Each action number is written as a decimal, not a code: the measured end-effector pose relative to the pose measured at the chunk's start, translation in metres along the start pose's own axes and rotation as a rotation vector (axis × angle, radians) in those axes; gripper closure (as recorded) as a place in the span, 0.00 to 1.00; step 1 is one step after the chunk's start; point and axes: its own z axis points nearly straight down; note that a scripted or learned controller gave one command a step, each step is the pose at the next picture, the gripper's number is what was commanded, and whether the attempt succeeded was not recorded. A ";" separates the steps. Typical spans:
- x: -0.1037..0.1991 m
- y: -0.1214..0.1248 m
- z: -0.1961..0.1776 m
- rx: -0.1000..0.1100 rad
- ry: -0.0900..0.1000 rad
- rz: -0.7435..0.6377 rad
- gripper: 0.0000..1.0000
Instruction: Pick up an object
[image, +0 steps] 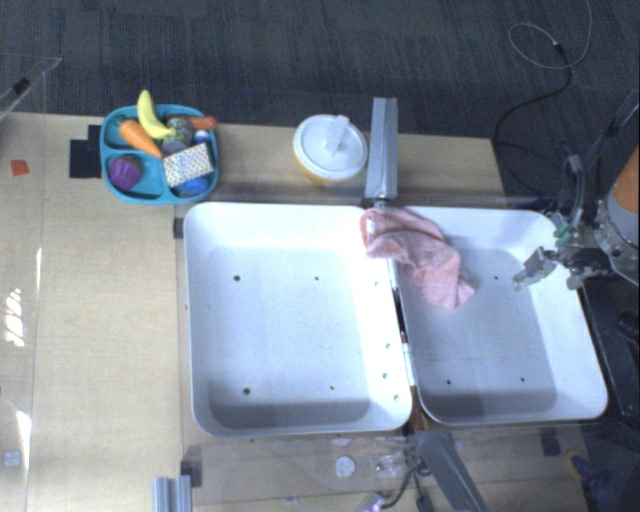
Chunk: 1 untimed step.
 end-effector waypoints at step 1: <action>0.038 0.038 0.117 -0.005 -0.001 -0.099 0.00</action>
